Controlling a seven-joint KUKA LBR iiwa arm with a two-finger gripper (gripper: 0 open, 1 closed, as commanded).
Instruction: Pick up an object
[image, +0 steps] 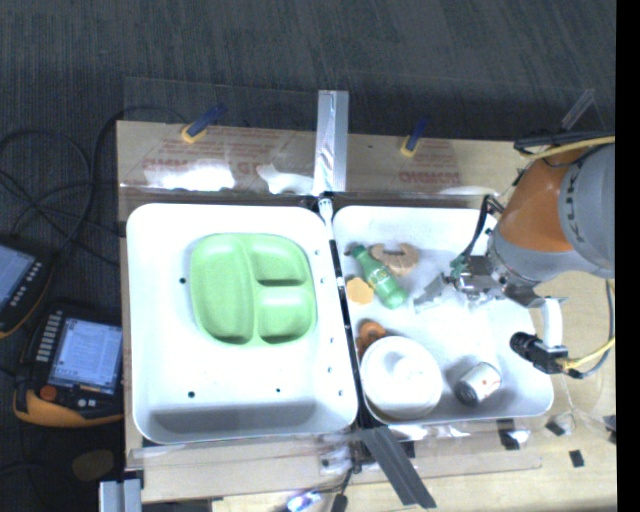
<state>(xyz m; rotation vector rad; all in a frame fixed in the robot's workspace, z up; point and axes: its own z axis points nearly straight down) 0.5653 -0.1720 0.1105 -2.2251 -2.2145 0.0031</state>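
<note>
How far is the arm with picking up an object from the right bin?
Done: the arm has reached over the right bin, and its claw is low, near the green bottle. In hand: no object shows in the claw. Left: the whole grasp and lift. The bottle, white bowl and can all lie in the bin.

Pincer (440, 290) finger state unclear; arm (575, 215) cut off right.

green bottle (378, 275) — lying tilted
</note>
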